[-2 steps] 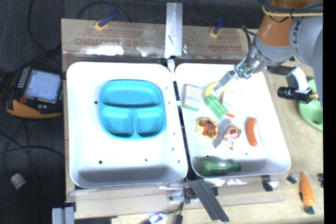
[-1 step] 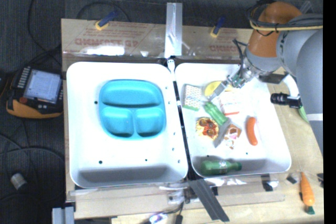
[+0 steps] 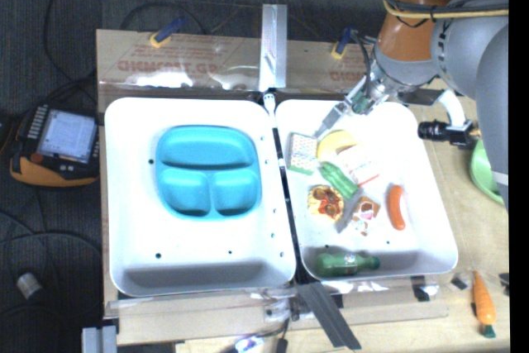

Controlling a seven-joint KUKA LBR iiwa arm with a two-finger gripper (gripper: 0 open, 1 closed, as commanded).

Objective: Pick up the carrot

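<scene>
Lying in the right bin, the carrot rests long axis roughly up-down in view, near the right wall. Gripper hangs over the bin's far edge, well apart; jaws' opening cannot be told.

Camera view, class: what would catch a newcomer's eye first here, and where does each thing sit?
The bright blue divided tray sits in the left bin. The right bin holds a jumble of toy food, including an orange carrot near its right side. The grey arm's orange band looms at upper right, with the gripper reaching down into the right bin.
</scene>
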